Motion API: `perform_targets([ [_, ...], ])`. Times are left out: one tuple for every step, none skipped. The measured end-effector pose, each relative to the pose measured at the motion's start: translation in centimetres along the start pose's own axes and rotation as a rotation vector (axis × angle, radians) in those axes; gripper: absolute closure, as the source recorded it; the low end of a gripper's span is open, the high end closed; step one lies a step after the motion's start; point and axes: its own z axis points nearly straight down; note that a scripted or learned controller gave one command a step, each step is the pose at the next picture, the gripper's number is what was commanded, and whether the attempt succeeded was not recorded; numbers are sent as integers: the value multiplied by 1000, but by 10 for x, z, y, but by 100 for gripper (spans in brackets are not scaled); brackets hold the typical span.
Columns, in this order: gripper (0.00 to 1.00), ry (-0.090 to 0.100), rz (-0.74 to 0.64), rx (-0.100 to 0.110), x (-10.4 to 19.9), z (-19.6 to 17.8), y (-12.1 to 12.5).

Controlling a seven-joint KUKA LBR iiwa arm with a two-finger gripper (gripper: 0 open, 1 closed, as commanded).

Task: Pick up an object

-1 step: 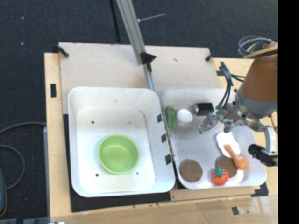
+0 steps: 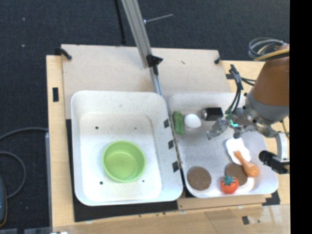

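The right bin (image 2: 214, 100) holds a white egg (image 2: 193, 121) with a green piece (image 2: 178, 122) against its left side, and a small black block (image 2: 212, 113) to the right of the egg. Nearer the front lie a brown disc (image 2: 199, 178), a red tomato (image 2: 229, 184), a second brown disc (image 2: 236, 170) and a white spatula with an orange handle (image 2: 242, 158). My gripper (image 2: 218, 129) hangs low over the middle of the right bin, just right of the egg and below the black block. I see nothing held in it.
A green bowl (image 2: 124, 160) sits in the left bin (image 2: 87, 106). A slanted metal pole (image 2: 139, 28) rises from behind the two bins. The grey and orange arm (image 2: 270, 89) covers the right bin's far right side.
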Motion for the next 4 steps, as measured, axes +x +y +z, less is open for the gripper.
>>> perform_targets([
  [0, -1, 3, 6, 4, 44, 1],
  [0, -1, 2, 3, 7, 85, 2],
  [0, -2, 3, 1, 5, 118, 2],
  [100, -2, 7, -2, 5, 107, 3],
])
